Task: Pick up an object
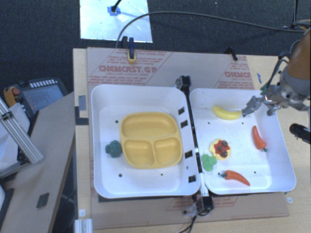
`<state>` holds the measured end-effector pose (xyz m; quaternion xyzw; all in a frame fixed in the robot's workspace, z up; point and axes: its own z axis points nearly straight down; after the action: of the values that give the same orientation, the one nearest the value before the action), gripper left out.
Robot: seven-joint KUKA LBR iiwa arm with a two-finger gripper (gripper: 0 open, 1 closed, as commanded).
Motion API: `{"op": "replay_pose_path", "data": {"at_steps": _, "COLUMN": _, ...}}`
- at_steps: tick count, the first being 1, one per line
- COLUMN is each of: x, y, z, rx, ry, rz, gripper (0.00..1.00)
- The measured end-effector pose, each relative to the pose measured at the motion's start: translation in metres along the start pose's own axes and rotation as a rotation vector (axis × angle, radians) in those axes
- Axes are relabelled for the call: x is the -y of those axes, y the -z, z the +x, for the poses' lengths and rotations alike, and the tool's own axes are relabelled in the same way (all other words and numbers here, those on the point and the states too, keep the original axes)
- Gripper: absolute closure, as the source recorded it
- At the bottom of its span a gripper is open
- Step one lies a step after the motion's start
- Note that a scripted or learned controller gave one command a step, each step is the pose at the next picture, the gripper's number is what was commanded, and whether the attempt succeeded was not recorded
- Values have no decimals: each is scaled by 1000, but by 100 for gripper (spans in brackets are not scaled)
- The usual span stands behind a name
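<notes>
Yellow banana (227, 113) is lying at the back of the right bin (279, 130); the gripper (260, 106) is hovering just beside it, fingers spread, gripping nothing. A red pepper (258, 138) is lying nearby.

We see a dark carpeted floor (39, 28) around the bench. At 12 o'clock lies a shiny metal plate (115, 12) with a cable (204, 16) running past it. At 9 o'clock stands a tan side table (41, 149) bearing a teach pendant (41, 96).
</notes>
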<state>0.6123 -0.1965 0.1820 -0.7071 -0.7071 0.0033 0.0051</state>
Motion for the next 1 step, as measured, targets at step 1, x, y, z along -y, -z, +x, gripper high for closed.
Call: {"op": "replay_pose_path", "data": {"at_steps": 1, "x": -3, "y": 8, "z": 1, "rx": 3, "ry": 3, "rz": -13, "gripper": 0}}
